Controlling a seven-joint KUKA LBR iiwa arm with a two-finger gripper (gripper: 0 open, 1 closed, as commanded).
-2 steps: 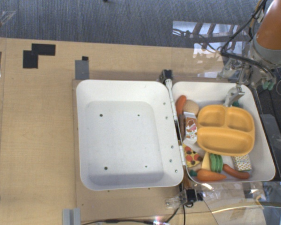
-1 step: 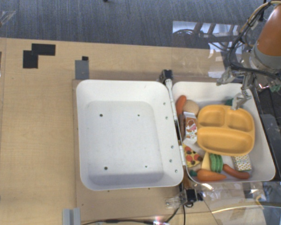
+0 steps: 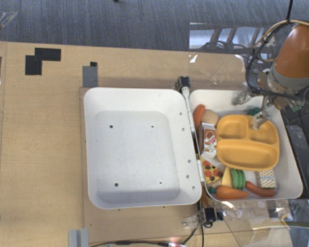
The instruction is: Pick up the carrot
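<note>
Carrot [image 3: 232,192]: front edge of right bin [image 3: 293,189], beside green vegetable [image 3: 238,178]
Gripper [image 3: 259,118]: over yellow tray [image 3: 247,142], well apart from carrot; grip state cannot be told

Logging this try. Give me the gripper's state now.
Gripper: cannot be told; it sits over the yellow tray, away from the carrot.

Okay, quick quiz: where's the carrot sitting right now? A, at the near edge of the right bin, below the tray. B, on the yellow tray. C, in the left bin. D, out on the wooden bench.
A: the carrot lies along the near wall of the right bin, below the yellow tray and apart from the tool.
</note>
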